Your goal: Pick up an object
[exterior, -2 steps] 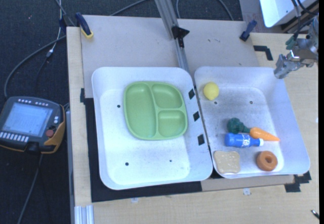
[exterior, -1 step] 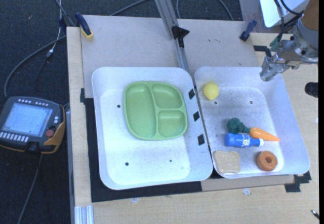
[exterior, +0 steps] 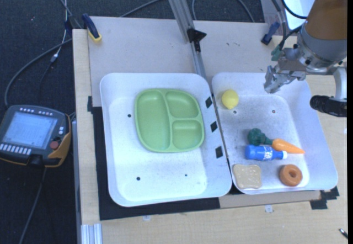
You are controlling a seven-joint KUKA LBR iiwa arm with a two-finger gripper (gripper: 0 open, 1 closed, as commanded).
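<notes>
Dark carpet surrounds the bench where your two bins sit. Take the yellow ball (exterior: 230, 98) as your marker: the gripper (exterior: 274, 84) hangs just right of it above the right bin (exterior: 314, 127), nothing between its fingers (whether they're apart, you can't tell). Below the ball lie the blue bottle (exterior: 263, 153), carrot (exterior: 288, 146) and donut (exterior: 290, 174), loosely scattered, so each offers a clear grasp.

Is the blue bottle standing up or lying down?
Lying down. The blue bottle rests on its side in the right bin, white cap pointing right, beside the carrot.
</notes>
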